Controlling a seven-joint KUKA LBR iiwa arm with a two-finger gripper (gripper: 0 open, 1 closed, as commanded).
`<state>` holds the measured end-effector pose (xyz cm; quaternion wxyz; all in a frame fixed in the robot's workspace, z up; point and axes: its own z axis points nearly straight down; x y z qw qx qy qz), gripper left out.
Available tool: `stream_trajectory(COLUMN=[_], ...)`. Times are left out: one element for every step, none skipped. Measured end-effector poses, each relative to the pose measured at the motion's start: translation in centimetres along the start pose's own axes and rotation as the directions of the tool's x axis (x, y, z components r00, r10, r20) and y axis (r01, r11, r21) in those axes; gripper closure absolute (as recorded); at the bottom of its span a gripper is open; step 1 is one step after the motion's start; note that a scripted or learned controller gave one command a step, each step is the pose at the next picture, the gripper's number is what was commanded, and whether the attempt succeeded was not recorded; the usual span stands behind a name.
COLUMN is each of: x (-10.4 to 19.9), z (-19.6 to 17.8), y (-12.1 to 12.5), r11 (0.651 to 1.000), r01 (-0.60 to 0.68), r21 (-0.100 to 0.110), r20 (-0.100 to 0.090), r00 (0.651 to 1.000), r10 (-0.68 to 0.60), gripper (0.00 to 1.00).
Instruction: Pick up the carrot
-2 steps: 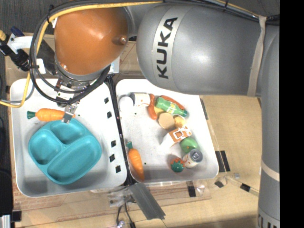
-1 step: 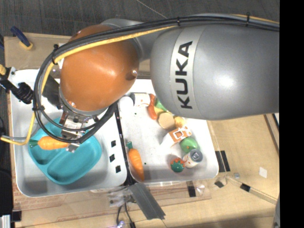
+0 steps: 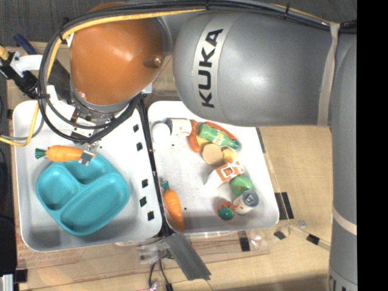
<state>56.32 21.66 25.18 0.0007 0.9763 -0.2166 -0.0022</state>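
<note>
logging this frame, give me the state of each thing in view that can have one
carrot: lying flat in the left bin, at the gripper's tip, above the teal plate
second carrot: lying at the right bin's left wall
teal plate: right way up
can: on its side
green bottle: lying down

An orange carrot (image 3: 62, 154) with a green top, a teal plate (image 3: 82, 197), white bins (image 3: 24, 162), a grey-and-orange arm (image 3: 242, 65).

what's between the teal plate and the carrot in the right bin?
Camera view: bare white floor of the left bin, then the black divider where both bins meet. The carrot lies just past it; the teal plate sits left.
</note>
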Motion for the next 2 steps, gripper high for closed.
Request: stream_trajectory(x=[8.3, 7.2], z=[-0.7, 3.0], y=[-3.8, -3.7], r11=[0.995, 0.989], r01=[-0.099, 0.151], r21=[0.003, 0.000], r20=[-0.001, 0.001], r00=[0.995, 0.989], r10=[0.099, -0.151], gripper=[1.00, 1.00])
